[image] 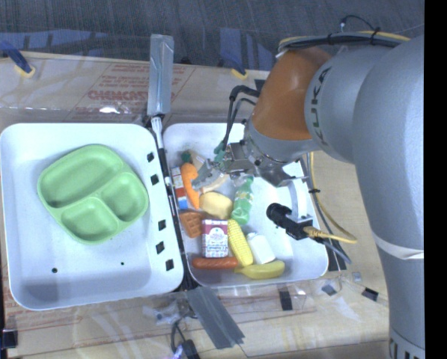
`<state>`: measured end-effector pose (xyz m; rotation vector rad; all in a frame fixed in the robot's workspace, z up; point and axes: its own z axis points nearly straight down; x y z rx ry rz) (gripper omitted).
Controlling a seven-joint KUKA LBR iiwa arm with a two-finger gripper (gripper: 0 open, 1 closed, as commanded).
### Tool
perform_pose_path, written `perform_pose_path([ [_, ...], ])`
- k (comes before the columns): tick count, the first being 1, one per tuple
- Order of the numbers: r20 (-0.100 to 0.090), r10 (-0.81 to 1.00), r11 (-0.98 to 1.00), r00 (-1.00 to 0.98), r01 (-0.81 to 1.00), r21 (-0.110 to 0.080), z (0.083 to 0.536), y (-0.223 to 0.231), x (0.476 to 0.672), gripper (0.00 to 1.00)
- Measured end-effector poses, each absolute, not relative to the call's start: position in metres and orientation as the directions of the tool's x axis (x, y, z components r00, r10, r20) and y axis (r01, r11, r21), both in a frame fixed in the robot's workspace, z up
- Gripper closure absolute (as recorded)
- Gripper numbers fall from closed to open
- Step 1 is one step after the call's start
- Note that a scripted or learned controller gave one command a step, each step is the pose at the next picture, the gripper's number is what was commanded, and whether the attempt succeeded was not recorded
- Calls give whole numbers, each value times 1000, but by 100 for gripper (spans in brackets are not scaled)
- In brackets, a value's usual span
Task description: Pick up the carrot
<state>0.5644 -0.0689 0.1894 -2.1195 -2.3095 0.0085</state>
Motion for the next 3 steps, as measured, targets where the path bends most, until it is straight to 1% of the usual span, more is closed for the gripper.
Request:
perform_pose_path([
  [1, 0, 957, 289, -289, 957, -1, 192, -24, 614, 0],
  [2, 0, 954, 301, -301, 954, -4, 191, -60, 574, 0],
  [3, -1, 864, 504, -504, 864, 0, 192, -59, 636, 0],
])
